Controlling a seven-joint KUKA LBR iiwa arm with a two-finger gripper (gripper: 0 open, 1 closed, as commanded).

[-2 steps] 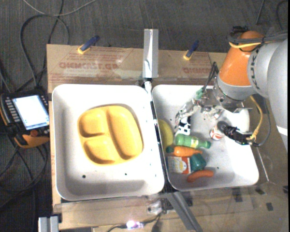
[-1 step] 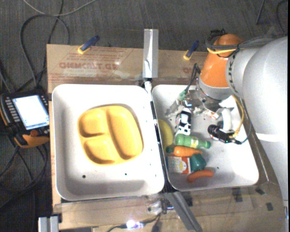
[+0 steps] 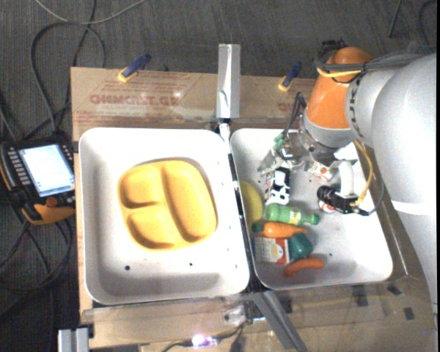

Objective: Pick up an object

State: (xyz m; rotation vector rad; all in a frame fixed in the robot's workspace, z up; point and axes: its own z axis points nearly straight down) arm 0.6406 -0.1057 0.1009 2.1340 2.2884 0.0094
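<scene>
My gripper hangs low over the far left part of the right bin, below the orange band of the arm. Just under it stands a small black-and-white cow figure. A yellow banana lies against the bin's left wall. Beside it lie a green bottle and an orange carrot. Nearer the front are a red-and-white carton, a teal piece and a red-orange pepper. Whether anything is in the gripper is hidden by its own body.
The left bin holds a yellow divided plate. A white part with a black ring and a yellow cable hangs from the arm over the right bin's middle. A handheld pendant lies left of the bench.
</scene>
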